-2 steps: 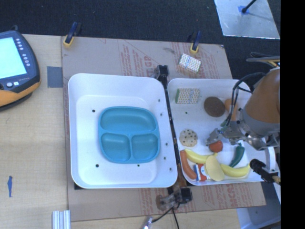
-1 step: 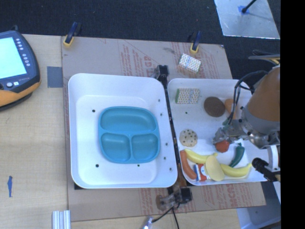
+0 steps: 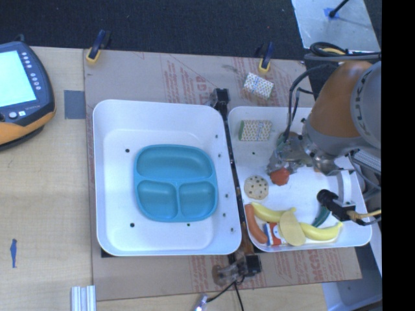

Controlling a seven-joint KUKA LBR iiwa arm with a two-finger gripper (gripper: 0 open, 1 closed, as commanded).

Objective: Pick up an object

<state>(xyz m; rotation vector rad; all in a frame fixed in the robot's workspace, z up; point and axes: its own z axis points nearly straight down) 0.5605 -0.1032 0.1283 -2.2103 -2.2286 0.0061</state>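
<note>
Looking down on the bench: two white bins side by side. The left bin (image 3: 110,173) has a blue divided plate (image 3: 175,181) sitting in its middle.

Everything else I'll place relative to the right bin (image 3: 360,238). The arm (image 3: 343,109) comes in over its far right corner, and the gripper (image 3: 285,155) is down low in the middle of the bin, right over a small red-orange thing, maybe a tomato (image 3: 279,176). It looks to be touching it or very nearly, but honestly I can't tell from this angle how wide the gripper is or whether it's got anything.

A round cookie (image 3: 256,187) lies at the bin's left side, just beside the tomato. A green sponge-like block (image 3: 254,130) sits at the far left corner. Along the near edge: a hot dog (image 3: 255,224), a banana (image 3: 305,220) and a yellowish chip (image 3: 292,229) lying together, touching. A dark green thing (image 3: 322,216) is near the banana's right end.

Outside the bin, just past its far edge, there's a small patterned block (image 3: 259,85) on the cardboard.
</note>
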